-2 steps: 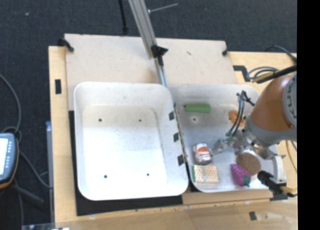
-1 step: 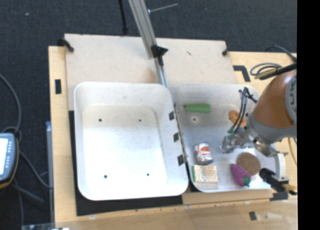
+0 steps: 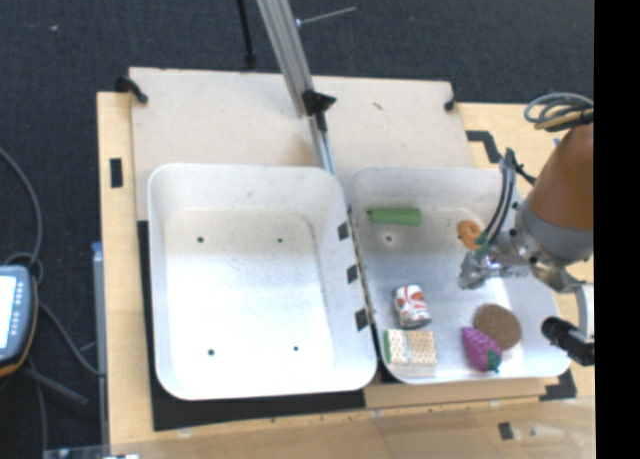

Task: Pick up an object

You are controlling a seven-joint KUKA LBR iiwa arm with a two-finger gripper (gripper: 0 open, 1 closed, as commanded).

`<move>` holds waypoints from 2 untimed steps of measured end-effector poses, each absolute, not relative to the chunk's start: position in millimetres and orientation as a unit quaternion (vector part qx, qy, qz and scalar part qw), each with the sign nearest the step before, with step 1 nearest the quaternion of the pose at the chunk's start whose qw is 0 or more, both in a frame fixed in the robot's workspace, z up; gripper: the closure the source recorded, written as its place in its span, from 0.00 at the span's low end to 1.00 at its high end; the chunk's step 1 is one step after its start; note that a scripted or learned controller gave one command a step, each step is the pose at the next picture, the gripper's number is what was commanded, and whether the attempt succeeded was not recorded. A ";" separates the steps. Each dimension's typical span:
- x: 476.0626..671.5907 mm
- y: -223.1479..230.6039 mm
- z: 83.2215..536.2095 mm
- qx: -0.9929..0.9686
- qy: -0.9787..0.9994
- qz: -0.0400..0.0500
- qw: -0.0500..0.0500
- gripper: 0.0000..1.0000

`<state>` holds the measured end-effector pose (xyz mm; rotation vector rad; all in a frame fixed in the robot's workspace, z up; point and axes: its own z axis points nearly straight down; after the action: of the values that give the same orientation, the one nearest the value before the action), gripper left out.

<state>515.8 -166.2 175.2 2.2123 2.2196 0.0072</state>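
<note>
The right bin (image 3: 430, 187) holds several objects. A green bar (image 3: 394, 215) lies near its far side, and a small orange piece (image 3: 468, 233) sits to the bar's right. A red and white can (image 3: 411, 305) stands mid-bin, with a checkered packet (image 3: 412, 348) just in front of it. A purple toy (image 3: 481, 346) and a brown round disc (image 3: 497, 325) lie at the front right. My gripper (image 3: 479, 272) hangs over the bin's right half, between the orange piece and the brown disc, with the arm's orange band (image 3: 568, 182) above it.
The left bin (image 3: 250, 282) sits beside the right one, sharing a middle rim. A slanted aluminium post (image 3: 285, 32) rises from behind the bins. A handheld pendant (image 3: 15, 312) and cables lie on the floor at the far left.
</note>
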 end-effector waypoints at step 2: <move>524.0 -173.4 249.2 0.705 0.709 0.001 0.001 1.00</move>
<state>524.0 -173.4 249.2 2.2128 2.2263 0.0030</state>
